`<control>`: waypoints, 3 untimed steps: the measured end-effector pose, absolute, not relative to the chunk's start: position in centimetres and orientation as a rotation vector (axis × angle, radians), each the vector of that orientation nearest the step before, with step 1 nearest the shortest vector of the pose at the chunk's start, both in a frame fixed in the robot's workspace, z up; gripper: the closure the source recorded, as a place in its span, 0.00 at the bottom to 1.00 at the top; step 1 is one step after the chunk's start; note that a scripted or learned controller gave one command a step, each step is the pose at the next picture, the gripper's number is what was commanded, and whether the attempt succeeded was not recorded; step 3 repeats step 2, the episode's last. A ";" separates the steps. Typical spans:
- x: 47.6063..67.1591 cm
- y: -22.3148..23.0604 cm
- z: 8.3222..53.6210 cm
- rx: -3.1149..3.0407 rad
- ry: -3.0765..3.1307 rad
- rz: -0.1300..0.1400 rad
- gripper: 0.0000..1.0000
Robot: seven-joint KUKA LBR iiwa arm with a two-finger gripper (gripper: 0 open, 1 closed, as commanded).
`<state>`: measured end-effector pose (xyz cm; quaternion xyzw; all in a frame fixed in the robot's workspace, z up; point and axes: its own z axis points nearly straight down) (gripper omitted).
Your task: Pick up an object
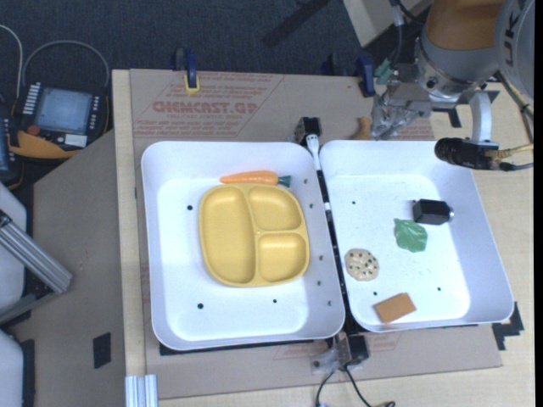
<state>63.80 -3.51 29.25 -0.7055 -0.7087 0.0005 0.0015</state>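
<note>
The right bin [475, 227] holds a small black block [431, 211], a green leafy piece [411, 234], a round chocolate-chip cookie [362, 264] and a flat brown cracker [394, 307]. In the left bin [170, 227] a yellow divided plate [253, 233] lies with an orange carrot [250, 177] along its far side. My gripper [393, 122] hangs above the far edge of the right bin, behind all the objects and well apart from them. Nothing shows in its grasp.
A black clip [309, 130] sits where the two bins meet at the back. A blue clamp [191, 70] stands on the cardboard base behind the left bin. A screen pendant [61, 113] lies off the bench at the left.
</note>
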 end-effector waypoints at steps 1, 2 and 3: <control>62.4 0.8 26.4 -2.213 -2.223 0.004 1.00; 61.4 6.1 24.1 -2.211 -2.224 0.004 1.00; 61.4 6.1 24.1 -2.211 -2.224 0.004 1.00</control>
